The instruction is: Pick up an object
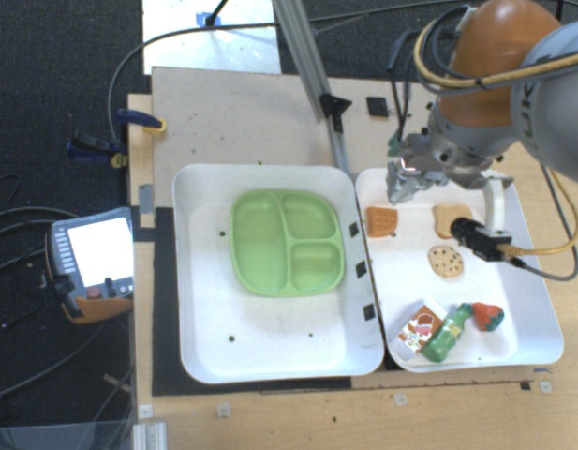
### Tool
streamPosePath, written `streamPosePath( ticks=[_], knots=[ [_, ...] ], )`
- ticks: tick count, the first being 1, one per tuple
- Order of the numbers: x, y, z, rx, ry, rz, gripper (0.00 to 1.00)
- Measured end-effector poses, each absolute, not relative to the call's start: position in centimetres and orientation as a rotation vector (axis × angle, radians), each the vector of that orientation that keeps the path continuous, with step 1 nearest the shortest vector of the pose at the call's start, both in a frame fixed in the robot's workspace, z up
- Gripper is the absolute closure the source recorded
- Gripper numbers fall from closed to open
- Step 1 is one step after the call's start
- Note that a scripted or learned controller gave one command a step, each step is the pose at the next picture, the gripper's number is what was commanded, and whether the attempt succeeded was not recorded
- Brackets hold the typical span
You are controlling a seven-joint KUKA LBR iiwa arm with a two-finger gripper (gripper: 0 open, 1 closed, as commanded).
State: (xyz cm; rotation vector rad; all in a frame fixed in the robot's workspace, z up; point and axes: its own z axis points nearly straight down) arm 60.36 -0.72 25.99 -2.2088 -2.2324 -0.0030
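Around me lies dark carpet floor (54,54) strewn with black cables (26,279). My tabletop (232,111) is pale board on a wood frame, a blue clamp (129,120) at its left edge. A handheld pendant (94,262) rests on the floor, screen glowing white.

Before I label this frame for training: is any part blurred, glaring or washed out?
In the camera view, the white paper behind the bench is overexposed; the pendant screen glares white; the food items in the right bin look soft; the green tray reads cleanly.

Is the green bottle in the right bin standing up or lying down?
Lying down. The green bottle rests on its side on the floor of the right bin, angled, between the small carton and the strawberry.
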Motion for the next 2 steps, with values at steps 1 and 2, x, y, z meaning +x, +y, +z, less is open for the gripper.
streamPosePath(
  ticks=[1,2],
  knots=[
    [59.8,4.6,24.7,-2.209,-2.231,-0.003,1.00],
    [57.8,10.1,25.1,-2.208,-2.232,-0.002,1.00]
  ],
)
